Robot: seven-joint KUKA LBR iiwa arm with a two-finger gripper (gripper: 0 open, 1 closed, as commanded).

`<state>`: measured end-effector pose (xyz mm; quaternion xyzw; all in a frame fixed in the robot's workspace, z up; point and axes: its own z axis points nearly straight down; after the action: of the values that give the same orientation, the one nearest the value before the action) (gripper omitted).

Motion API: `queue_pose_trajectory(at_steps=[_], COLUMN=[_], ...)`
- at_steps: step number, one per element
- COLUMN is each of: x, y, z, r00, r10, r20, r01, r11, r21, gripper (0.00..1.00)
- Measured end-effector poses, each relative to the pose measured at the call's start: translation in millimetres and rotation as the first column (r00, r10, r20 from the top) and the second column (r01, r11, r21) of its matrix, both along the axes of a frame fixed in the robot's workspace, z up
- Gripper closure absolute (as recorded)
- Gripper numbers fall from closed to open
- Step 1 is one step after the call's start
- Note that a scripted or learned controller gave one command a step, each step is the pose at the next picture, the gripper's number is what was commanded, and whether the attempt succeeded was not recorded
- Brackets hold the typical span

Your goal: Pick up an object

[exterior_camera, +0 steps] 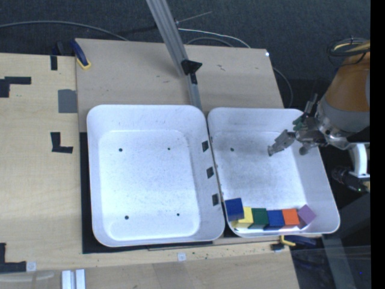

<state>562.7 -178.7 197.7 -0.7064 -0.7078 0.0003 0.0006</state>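
**Blocks all jammed in the corner, claw nowhere near yet**

Gripper (287, 150) hanging over the right bin (252, 120), far-right side, prongs spread apart, nothing between them. Row of blocks (267, 218) huddled against the near wall, well apart from the claw. Probably slid down there. Tricky grab, judging by that wall crowding them.

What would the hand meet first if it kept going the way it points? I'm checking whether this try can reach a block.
Probably only the bare floor of the right bin. The hand points toward the view's lower left, while the blocks sit along the near wall, off that line. Height is hard to judge.
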Motion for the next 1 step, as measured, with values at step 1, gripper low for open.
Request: queue_pose_trajectory(at_steps=[1], x=[29.3], y=[81.5], z=[-100.6], r00=[1.0], r10=[0.005], r20=[-0.006], r01=[-0.005], r11=[1.0], r21=[0.003], gripper=[0.0])
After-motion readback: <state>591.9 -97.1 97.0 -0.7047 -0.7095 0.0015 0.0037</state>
